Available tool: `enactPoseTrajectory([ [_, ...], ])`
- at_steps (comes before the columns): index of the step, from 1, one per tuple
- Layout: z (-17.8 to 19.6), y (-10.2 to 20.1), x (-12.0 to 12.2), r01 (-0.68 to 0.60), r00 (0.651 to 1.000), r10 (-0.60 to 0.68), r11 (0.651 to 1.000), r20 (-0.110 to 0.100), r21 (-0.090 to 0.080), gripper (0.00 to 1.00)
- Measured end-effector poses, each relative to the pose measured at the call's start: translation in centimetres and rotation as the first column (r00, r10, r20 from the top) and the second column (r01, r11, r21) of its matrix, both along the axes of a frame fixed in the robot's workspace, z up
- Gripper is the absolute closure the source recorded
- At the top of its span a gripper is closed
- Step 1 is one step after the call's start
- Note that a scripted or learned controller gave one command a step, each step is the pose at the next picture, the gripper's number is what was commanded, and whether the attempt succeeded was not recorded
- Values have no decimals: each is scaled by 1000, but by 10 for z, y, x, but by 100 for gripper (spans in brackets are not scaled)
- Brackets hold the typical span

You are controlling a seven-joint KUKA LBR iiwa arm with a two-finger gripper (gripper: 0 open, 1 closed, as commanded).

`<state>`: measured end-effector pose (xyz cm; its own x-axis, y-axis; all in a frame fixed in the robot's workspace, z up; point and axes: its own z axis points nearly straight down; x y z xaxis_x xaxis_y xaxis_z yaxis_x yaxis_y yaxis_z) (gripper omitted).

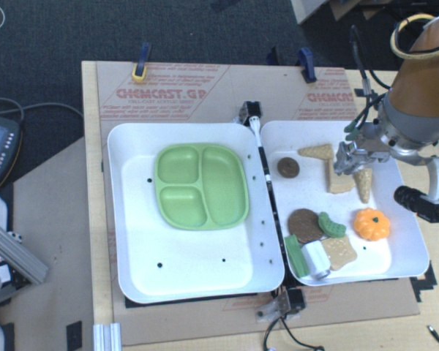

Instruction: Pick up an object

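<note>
Two glossy white bins [132,218]; gripper [345,163] over, seemingly, tan wedges [342,174]

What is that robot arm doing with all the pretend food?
The robot arm's gripper is down in the right bin, just above a tan cracker piece. It is trying to pick something up, but nothing shows between its fingers yet. An orange pumpkin, a brown cookie and other toy foods lie around it. The left bin holds a green divided plate.

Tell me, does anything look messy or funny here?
Nothing looks broken or spilled. The toy foods lie jumbled in the right bin, several overlapping near its front. The green tray sits slightly crooked in the left bin.
</note>
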<state>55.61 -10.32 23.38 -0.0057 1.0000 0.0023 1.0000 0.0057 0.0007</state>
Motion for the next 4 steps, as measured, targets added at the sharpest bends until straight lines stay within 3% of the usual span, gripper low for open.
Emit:
enactPoseTrajectory([
  [2, -13, 89, -32, 1, 1000, -1, 1000, -6, 1, 100],
  [3, -6, 86, -13, 4, 1000, -4, 1000, 2, -3, 100],
  [4, -16, 99, -24, 4, 1000, -4, 1000, -5, -1, 100],
])
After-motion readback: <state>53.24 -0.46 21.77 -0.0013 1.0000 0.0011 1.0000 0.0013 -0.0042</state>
